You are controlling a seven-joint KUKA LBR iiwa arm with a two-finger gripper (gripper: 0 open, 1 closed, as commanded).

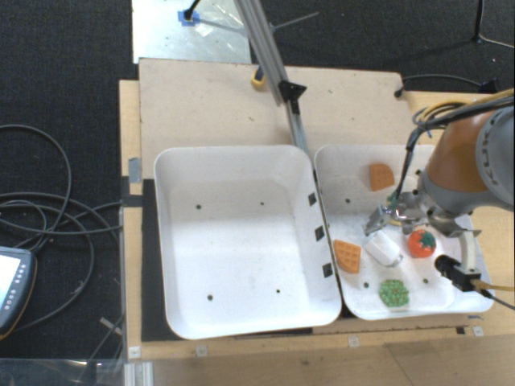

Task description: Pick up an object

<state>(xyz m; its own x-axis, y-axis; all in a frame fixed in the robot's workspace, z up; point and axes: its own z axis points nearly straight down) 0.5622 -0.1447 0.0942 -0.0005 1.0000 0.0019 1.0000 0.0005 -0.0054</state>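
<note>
Where tool hangs, white cup below.

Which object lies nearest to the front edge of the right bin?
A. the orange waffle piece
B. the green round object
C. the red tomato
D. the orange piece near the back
B: the green round object lies lowest in the right bin, closer to its front rim than the waffle piece or the tomato.

No text, label, brand, number or sign can be read anywhere. The lit screen of the handheld pendant at the left edge is too small and blurred to make out, and the dark tabs on the wall between the bins carry no legible marks.
</note>
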